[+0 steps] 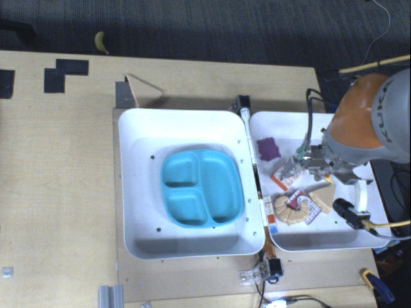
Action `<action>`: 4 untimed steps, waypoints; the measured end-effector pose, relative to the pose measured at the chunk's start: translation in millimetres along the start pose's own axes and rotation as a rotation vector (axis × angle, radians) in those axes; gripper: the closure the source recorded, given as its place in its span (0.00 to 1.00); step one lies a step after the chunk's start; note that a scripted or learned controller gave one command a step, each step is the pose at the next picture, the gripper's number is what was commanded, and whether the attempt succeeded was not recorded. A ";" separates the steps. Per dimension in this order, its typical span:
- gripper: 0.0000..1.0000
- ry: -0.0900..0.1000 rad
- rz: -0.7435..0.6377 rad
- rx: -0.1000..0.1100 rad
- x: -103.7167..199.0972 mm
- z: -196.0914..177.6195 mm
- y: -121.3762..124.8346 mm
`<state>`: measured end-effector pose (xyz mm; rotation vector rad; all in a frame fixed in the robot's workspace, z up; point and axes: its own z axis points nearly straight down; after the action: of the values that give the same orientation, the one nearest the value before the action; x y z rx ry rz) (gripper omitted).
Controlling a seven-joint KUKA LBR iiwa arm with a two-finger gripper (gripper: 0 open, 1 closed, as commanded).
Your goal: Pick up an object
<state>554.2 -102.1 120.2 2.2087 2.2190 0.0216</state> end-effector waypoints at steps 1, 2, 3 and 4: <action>0.00 -0.003 0.002 0.010 14.7 32.9 -10.1; 1.00 -0.003 0.000 0.004 14.9 21.1 -7.7; 0.00 -0.003 0.000 0.005 15.0 21.2 -7.8; 1.00 -0.003 -0.001 0.002 15.8 10.6 -6.4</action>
<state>547.9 -86.3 109.6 2.2065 2.2201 0.0167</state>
